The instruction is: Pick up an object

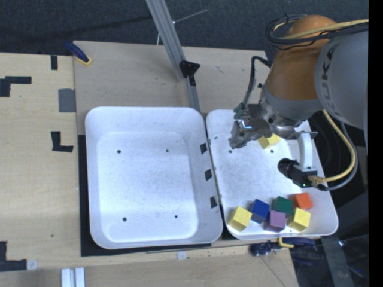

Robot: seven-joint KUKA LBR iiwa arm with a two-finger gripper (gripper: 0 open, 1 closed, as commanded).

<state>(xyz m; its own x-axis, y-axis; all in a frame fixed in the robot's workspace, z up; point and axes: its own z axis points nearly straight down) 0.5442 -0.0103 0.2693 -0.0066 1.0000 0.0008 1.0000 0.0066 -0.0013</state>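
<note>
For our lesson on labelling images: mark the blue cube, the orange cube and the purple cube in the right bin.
blue cube (260, 208), camera view, on its top face.
orange cube (303, 201), camera view, on its top face.
purple cube (277, 219), camera view, on its top face.

The KUKA arm (344, 70) is a bulky rounded grey casing at the upper right of the frame, with part of its dark lettering visible on the shell. An orange band (299, 58) (glossy, dome-shaped from above) sits over a grey wrist section. Thin black and yellow cables loop over the orange dome, and a thicker yellow hose (347, 154) curves down to a black fitting. The end effector (242, 133) is dark metal.
</note>
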